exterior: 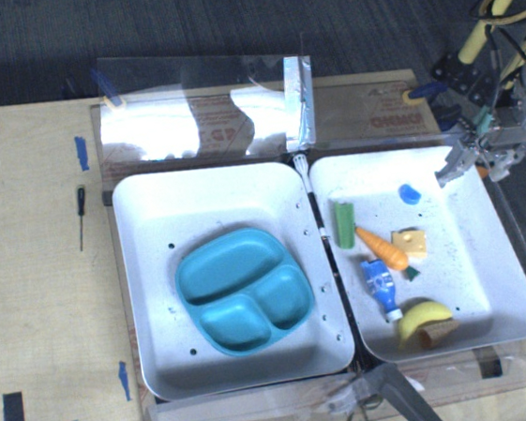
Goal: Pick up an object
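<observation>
Wooden bench (38,306) across the view, marked with black corner brackets and bits of blue tape. On it, two shallow white bins side by side: left bin (140,209) and right bin (496,263), rims touching along the middle. Behind the left one, a glossy clear sheet (196,118) catching glare. In the left bin, a blue three-compartment plate (243,287), lying flat and turned slightly askew, nothing on it. Reaching in from the right, the gripper (465,161), poised over the far right corner of the right bin, just above its rim; grip state not readable from this angle, and nothing seen held. Candidates for picking all in the right bin, clustered toward its left half, well apart from the gripper: a yellow banana (421,314) near the front wall, touching a small brown piece (437,331); an orange carrot (383,248) lying diagonally; a blue-and-white tube (381,286) just below the carrot, white cap toward the banana; a green block (344,224) beside the left wall; a pale yellow wedge (410,242) against the carrot; a small blue cap (410,195), nearest the gripper. Left of the bins, a thin dark tool (81,216) on the bench.
</observation>
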`<control>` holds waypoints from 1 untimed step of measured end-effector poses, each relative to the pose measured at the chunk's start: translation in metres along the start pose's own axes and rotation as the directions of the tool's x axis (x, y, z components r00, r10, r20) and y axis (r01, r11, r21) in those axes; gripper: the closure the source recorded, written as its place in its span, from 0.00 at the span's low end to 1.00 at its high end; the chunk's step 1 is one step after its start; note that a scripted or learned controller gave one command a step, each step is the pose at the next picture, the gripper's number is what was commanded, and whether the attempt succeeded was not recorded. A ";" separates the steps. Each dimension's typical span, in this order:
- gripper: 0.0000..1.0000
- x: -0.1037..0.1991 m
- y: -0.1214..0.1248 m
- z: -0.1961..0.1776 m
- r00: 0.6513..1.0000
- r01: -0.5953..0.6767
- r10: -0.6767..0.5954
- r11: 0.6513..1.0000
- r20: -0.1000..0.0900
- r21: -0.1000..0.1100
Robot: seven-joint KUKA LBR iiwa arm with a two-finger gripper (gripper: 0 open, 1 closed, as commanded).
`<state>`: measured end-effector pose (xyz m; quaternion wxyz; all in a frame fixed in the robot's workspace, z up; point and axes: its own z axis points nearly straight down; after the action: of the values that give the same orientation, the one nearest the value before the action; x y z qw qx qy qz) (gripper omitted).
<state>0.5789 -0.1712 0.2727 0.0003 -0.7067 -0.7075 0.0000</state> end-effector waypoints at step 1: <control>0.00 -0.014 -0.001 -0.003 1.000 0.009 -0.009 1.000 0.002 -0.003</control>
<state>0.5783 -0.1853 0.2752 -0.0016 -0.7036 -0.7106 -0.0004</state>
